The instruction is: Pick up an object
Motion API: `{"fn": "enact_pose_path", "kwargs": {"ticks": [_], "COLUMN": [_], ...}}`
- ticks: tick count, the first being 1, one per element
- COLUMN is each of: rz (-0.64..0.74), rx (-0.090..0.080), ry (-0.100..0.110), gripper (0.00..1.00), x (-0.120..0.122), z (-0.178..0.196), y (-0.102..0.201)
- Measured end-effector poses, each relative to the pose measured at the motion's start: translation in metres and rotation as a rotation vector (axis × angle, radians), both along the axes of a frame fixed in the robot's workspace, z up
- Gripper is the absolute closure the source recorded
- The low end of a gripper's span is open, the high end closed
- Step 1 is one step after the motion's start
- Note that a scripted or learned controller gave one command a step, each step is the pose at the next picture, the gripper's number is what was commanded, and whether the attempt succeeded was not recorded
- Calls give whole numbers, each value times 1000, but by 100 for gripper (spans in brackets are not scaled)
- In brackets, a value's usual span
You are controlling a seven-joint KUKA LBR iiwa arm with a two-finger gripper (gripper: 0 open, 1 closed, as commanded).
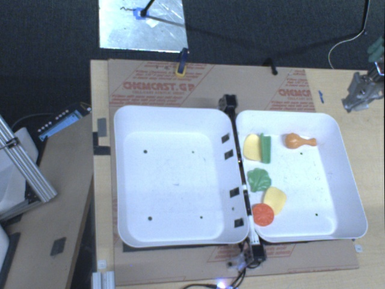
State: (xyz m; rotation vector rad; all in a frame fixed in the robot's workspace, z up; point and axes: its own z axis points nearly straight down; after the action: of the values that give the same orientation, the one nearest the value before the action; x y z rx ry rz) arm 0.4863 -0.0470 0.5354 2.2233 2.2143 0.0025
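The right bin [337, 161] holds several small toy foods along its left side. A yellow and green piece [257, 147] lies near the top, with an orange drumstick-shaped piece [299, 141] to its right. Below them sit a green leafy piece [259, 179], a pale yellow piece [275, 198] and a red round piece [263, 214]. My gripper [361, 94] hangs at the far right, above and outside the right bin's top right corner, well apart from all the objects.
The left bin [171, 173] lies beside the right one, joined by a black clip strip [237, 161]. Both rest on a cardboard sheet [204, 80]. A silver foil square [142, 15] lies beyond the bench, and a metal frame [24, 167] stands at the left.
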Motion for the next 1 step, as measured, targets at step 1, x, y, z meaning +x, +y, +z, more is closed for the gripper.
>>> {"fn": "enact_pose_path", "kwargs": {"ticks": [1], "rz": [1], "rx": [-1], "ry": [0], "gripper": [100], "x": [0], "z": [0], "y": [-49]}}
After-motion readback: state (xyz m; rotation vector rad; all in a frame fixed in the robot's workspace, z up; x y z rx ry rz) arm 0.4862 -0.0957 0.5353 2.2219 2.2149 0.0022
